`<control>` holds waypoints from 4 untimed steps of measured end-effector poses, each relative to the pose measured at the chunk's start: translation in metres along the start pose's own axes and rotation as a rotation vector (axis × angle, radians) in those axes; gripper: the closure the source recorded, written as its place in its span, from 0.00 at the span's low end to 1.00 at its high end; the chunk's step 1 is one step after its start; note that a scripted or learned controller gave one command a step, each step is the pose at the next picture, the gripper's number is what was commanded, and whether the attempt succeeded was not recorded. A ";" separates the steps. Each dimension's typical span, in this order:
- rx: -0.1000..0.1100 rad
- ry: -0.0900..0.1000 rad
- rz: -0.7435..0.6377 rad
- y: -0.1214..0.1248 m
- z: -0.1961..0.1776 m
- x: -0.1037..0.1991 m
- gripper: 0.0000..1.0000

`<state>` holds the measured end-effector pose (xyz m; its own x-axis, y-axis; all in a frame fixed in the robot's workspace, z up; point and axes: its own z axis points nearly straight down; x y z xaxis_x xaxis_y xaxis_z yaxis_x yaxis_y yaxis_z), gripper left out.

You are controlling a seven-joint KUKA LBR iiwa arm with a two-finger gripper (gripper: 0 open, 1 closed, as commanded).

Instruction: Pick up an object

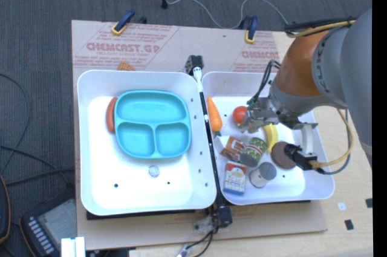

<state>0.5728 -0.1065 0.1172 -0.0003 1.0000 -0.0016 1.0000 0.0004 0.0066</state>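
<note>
Two white bins sit side by side on the table (121, 47) — a blue divided plate (152, 124) in the left, food items in the right. Over the right bin (314, 192), the gripper (257, 120) hovers beside a tomato (240, 114) and banana (271, 136) — its state cannot be made out.

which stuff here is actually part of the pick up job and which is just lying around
In play, all in the right bin:
gripper
tomato
banana
carrot
green-label can
small carton
silver can

Lying about:
blue divided plate in the left bin
clamps
cables
</note>
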 end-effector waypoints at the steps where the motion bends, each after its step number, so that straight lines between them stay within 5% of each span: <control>1: 0.001 0.000 0.000 0.000 -0.009 0.000 1.00; 3: 0.001 0.002 -0.001 0.000 -0.028 0.001 1.00; 4: 0.002 0.002 -0.001 0.000 -0.028 0.001 0.00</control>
<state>0.5729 -0.1055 0.1452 -0.0012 1.0000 0.0003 1.0000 0.0012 0.0046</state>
